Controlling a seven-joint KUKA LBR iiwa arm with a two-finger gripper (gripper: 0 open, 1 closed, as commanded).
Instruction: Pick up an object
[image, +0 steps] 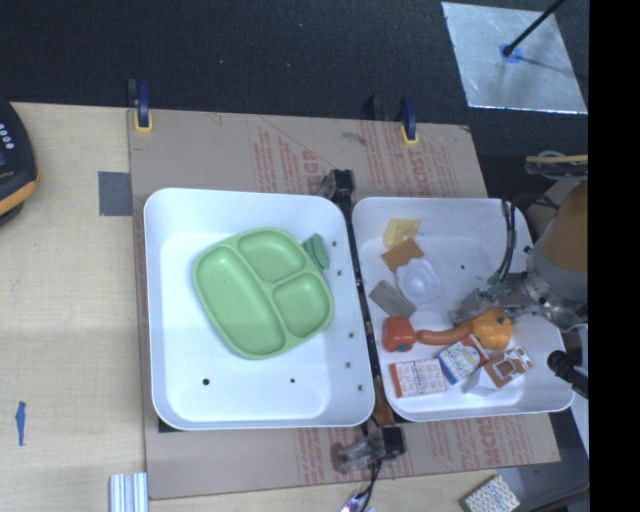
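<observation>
The right bin (455, 405) holds several small items. Among them are a yellow block (402, 231), a tan piece (403, 253), a clear plastic cup (420, 281), a grey wedge (391, 298) and a red block (398, 333). An orange carrot-like stick (445, 335), a round orange fruit (492, 327) and printed cards (420, 377) lie there too. My gripper (482, 300) comes in from the right, low over the bin's right half, just above the orange fruit and touching or nearly touching it. The arm (560, 270) hides the bin's right wall.
The left bin (170, 390) holds a green divided plate (262, 291) and a small green piece (317, 250) at its upper right. A thin cable (510, 235) loops over the right bin. Blue clamps (142, 103) pin the cardboard sheet at the back.
</observation>
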